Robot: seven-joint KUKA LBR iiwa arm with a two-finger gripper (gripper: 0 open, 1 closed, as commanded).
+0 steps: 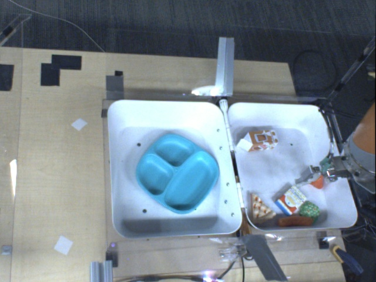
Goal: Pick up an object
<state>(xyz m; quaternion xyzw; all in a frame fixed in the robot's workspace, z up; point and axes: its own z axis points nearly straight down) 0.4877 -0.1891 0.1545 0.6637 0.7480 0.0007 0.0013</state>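
The right bin [294,117] holds several small items. An orange and white carton [262,140] lies near its far left. Along the near edge sit a pizza slice toy [261,207], a red, white and blue box [290,199], a green broccoli piece [310,210] and a brown sausage [295,221]. My gripper [315,173] hangs low over the bin's right side, reaching in from the right. A small orange piece [318,183] lies right under its tip, touching or nearly so.
The left bin [126,128] holds a blue divided plate [177,172]. A metal post [225,66] stands behind the wall between the bins. The arm's body [361,151] overhangs the right bin's right rim.
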